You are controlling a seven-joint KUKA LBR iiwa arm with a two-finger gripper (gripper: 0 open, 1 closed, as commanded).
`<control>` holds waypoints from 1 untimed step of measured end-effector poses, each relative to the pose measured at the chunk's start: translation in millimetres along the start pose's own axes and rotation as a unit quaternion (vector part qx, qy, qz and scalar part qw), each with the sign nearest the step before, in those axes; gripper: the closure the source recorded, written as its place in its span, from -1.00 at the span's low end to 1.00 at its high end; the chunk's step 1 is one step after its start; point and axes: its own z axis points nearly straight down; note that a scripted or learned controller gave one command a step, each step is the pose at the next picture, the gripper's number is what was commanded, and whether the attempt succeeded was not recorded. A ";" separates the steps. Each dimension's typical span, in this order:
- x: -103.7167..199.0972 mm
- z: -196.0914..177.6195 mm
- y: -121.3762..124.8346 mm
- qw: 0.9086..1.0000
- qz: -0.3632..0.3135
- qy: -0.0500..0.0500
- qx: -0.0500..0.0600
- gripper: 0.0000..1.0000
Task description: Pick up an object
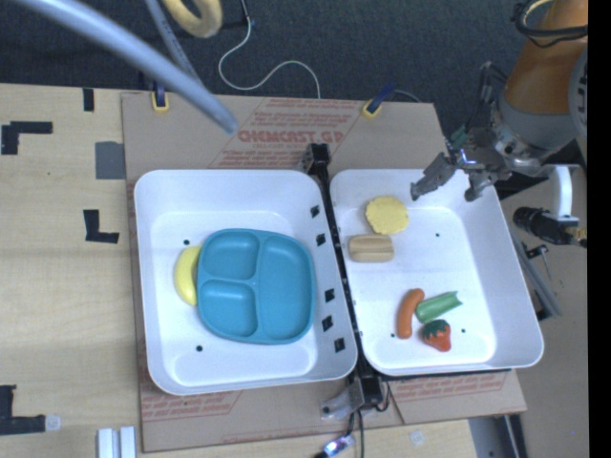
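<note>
Yellow disc (387, 215) below open, empty jaws.

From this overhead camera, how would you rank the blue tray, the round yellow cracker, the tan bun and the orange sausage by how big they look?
1. blue tray, by far the largest.
2. round yellow cracker.
3. tan bun and orange sausage: they look about alike, too close to rank.

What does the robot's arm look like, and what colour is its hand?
The arm is thick and rounded, grey with a shiny orange band near the top. Its hand is small, made of dark and silvery metal parts, ending in two thin dark fingers.
</note>
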 end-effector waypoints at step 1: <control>3.0 43.5 1.7 1.000 0.000 0.000 0.001 -1.00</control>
